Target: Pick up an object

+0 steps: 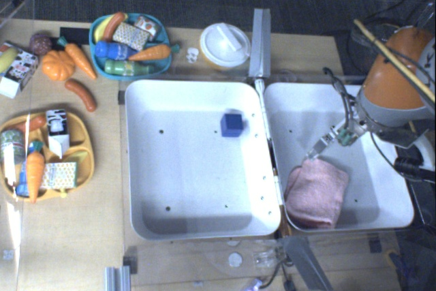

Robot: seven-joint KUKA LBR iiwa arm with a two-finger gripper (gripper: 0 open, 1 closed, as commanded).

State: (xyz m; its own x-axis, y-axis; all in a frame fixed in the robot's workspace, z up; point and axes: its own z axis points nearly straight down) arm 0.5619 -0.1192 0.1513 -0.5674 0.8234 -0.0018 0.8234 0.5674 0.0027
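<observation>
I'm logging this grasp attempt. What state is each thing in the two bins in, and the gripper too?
blue block: resting on the left bin's floor, untouched.
pink cloth: lying bunched in the right bin's lower left corner, not lifted.
gripper: low over the right bin, just above the cloth's top edge, holding nothing visible.

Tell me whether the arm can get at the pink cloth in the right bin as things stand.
Probably yes. The gripper hangs just above the pink cloth, which lies alone in the right bin; nothing lies between them.
</observation>
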